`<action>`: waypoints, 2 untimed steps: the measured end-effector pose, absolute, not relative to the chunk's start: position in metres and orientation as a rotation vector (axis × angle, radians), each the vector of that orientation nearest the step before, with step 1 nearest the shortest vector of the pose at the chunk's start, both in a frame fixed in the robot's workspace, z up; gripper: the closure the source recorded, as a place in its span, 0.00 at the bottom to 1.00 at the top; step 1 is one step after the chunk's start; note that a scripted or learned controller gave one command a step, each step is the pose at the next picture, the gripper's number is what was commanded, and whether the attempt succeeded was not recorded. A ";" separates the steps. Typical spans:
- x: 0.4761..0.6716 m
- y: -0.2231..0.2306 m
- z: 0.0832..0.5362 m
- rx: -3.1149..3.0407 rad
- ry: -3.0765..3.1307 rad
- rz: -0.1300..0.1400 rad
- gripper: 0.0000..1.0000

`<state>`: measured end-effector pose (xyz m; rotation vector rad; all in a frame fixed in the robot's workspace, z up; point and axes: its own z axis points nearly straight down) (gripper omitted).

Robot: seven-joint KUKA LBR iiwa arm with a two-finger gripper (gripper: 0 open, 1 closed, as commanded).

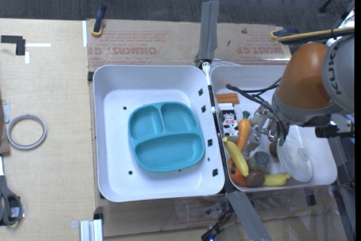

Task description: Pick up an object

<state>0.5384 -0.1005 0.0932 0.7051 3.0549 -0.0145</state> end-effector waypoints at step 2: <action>0.506 -0.093 0.091 1.202 2.902 0.000 0.00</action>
